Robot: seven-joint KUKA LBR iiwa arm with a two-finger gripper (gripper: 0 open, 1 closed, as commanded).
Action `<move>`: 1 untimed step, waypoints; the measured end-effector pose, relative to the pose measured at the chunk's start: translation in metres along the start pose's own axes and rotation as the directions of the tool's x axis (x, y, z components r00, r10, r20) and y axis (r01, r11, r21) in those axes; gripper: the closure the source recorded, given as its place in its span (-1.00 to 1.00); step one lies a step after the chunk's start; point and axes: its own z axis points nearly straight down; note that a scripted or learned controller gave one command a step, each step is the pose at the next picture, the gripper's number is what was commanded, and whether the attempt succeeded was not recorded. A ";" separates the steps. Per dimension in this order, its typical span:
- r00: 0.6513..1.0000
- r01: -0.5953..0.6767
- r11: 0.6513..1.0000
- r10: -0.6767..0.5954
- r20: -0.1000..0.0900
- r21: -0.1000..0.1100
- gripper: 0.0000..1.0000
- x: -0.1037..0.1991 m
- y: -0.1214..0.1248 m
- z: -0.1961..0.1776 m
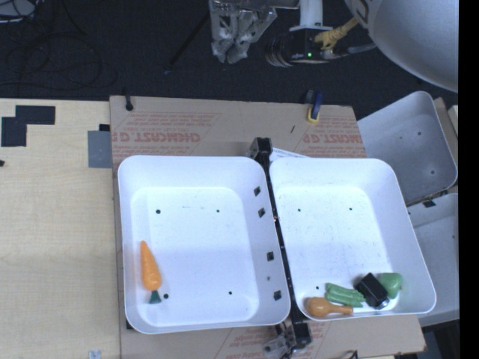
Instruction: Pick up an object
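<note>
The carrot (150,270) lies alone near the left wall of the left bin (187,169), long axis running up and down the view, green stub toward the near rim, orange body smooth and tapered. From my pincer (238,30), parked high over the dark floor beyond the tabletop (52,223), it sits far down and to the left. Whether my pincer is clenched or released, I cannot tell. In the right bin (337,169), a green pod (344,295), black block (372,289) and yellow gourd (326,307) crowd one corner.

Orange carrot (150,268) (green stalk) in white bin (187,172); black block (372,289) beside green pod (344,295).
</note>
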 end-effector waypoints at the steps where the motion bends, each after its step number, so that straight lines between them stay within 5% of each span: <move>1: 1.000 -0.020 1.000 0.020 0.000 -0.002 1.00 -0.091 0.000 0.010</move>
